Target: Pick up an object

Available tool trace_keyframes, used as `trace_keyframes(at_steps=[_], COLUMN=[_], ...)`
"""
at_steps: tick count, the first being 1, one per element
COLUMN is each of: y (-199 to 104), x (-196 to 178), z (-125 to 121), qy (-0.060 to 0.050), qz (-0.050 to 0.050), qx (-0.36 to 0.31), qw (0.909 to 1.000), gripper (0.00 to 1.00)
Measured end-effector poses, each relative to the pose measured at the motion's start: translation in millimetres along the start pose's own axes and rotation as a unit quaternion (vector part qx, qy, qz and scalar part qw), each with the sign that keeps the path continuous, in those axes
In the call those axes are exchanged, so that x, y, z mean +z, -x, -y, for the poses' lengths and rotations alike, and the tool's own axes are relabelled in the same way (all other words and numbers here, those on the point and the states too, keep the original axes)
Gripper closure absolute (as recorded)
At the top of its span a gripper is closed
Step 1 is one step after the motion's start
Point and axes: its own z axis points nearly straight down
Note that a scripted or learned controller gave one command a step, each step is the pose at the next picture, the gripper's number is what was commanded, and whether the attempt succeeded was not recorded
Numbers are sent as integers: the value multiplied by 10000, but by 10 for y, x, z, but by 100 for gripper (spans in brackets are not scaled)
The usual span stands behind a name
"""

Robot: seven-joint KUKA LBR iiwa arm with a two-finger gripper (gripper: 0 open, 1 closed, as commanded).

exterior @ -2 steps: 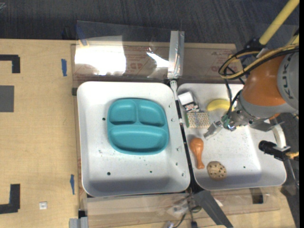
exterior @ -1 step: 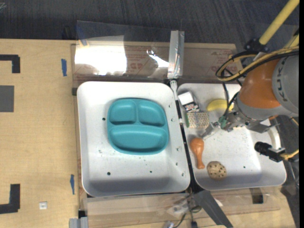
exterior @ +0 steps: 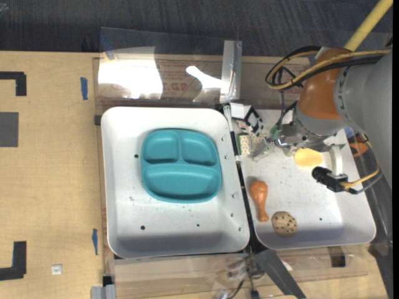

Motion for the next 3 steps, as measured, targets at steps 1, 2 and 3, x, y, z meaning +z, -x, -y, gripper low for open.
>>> trace_keyframes(at_steps=[1, 2, 3], y=[520, 193, 244], x=[5, -4, -4], z=[212, 316, -311], qy=[-7, -7, -307], qz=[6, -2, -81], qx=[954, 466, -1404], qw=[9954, 9989, 9896], gripper=[0, 0, 0])
